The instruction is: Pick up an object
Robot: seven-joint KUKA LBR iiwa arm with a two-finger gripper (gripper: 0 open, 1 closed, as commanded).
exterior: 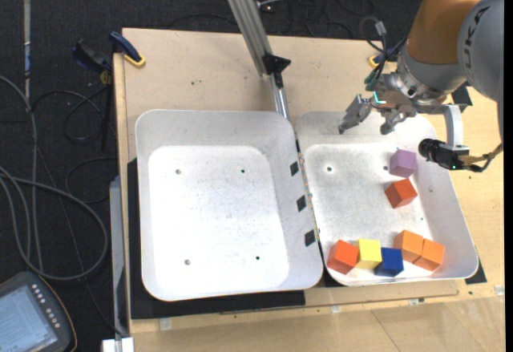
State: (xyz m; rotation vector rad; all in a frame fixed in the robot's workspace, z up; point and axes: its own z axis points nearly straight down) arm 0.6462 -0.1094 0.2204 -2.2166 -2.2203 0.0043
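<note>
The arm [461, 18] is reaching in from the right, its orange band sitting above a grey wrist. The gripper [370, 119] is hanging over the far edge of the right bin [341, 182], with its two fingers [351, 116] spread wide apart and nothing lying between them.

The right bin is holding seven small blocks. A purple block [403, 162] is sitting near the far right wall, pale lilac with flat faces and slightly turned. Just beside it, toward the near side, an orange-red block [400, 192] is resting tilted on the floor of the bin; the two appear to be almost touching at a corner. Both are lying apart from the gripper, off toward the near right.

Along the near wall a row of blocks is crowding together: an orange block [344, 255] at the left end, a yellow block [369, 252] touching it, a blue block [391, 261] beside that, then two lighter orange blocks [411, 244] [430, 253] pressing against each other at the right end. All are cube-like, with matte, solid-coloured faces.

The left bin [160, 134] is lying alongside, its white floor speckled with dark marks. A metal pole [240, 2] is slanting down to the bench [200, 62] between the bins.
</note>
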